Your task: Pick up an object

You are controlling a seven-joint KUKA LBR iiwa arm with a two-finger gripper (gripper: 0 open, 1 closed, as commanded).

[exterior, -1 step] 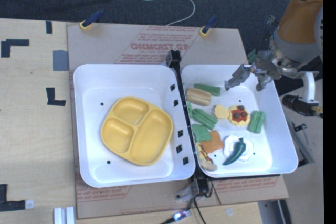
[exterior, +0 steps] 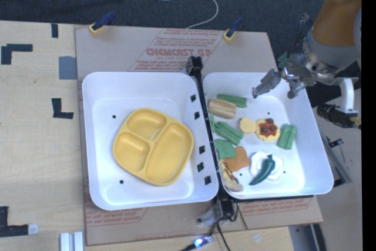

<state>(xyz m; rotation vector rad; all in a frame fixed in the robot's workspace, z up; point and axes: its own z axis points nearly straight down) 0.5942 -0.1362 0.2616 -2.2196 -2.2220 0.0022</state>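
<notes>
**Jaws open above far edge of right bin; nothing held**

The jaws (exterior: 278,84) stand spread over the far right part of the right bin (exterior: 311,144), with nothing between them. All candidate items lie toward the camera and to the view's left of them. Nearest is the green piece (exterior: 232,100), long axis running roughly left-right, touching the bun (exterior: 222,107) just below it. Further in: a yellow disc (exterior: 248,125), a pizza piece (exterior: 268,129) with red spots, a second green piece (exterior: 286,136) standing near upright in view. The yellow tray (exterior: 154,146) lies in the left bin (exterior: 100,97), well apart.
</notes>
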